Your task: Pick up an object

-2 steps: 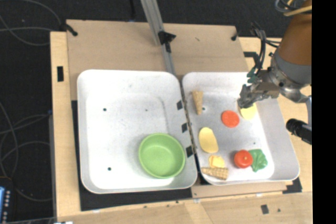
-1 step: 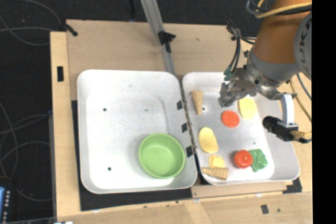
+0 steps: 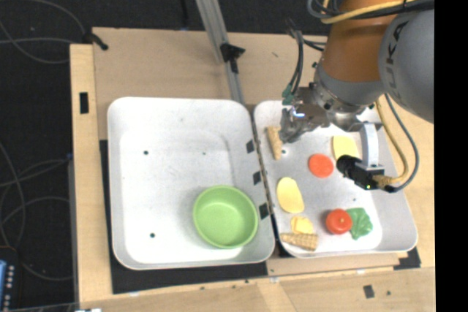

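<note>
White plastic, shallow and speckled, makes up the two bins on the bench: the left bin (image 3: 146,157) and the right bin (image 3: 395,230), side by side. I take the round orange-red disc (image 3: 320,165) in the right bin as landmark. Up and left of it hangs the metal two-finger gripper (image 3: 292,122), low over the bin's upper left corner; whether it is wide or narrow I cannot tell. Just below the gripper, left of the disc, lies a tan stick-shaped piece (image 3: 274,142) by the bin wall. Right of the disc, a pale yellow block (image 3: 345,147). Below it, a yellow oval piece (image 3: 290,194), a waffle-patterned tan piece (image 3: 300,240), and a red tomato-like ball with green leaf (image 3: 338,221). Far left of it, in the left bin, sits a green round bowl (image 3: 225,216).
</note>
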`<state>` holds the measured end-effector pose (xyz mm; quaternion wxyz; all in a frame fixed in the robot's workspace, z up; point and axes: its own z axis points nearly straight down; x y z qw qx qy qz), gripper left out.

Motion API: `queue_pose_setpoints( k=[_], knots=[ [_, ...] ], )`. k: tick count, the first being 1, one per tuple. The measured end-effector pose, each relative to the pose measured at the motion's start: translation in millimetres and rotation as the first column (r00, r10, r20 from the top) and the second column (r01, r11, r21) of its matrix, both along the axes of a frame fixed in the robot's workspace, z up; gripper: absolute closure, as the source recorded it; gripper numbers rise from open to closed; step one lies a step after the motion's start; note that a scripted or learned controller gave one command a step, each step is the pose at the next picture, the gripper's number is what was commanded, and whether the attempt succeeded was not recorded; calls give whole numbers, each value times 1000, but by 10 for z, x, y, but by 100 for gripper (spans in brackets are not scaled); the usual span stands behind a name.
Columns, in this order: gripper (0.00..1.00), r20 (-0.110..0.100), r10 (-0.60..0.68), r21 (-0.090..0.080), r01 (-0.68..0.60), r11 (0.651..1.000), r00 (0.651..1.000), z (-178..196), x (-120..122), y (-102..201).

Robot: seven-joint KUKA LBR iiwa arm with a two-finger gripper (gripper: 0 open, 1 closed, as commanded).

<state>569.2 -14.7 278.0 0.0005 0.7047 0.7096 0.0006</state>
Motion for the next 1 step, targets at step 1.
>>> queue_pose_setpoints(
  k=[1],
  knots=[
    [100, 0, 0, 0, 0, 1000, 1000, -28, 191, 502]
  ],
)
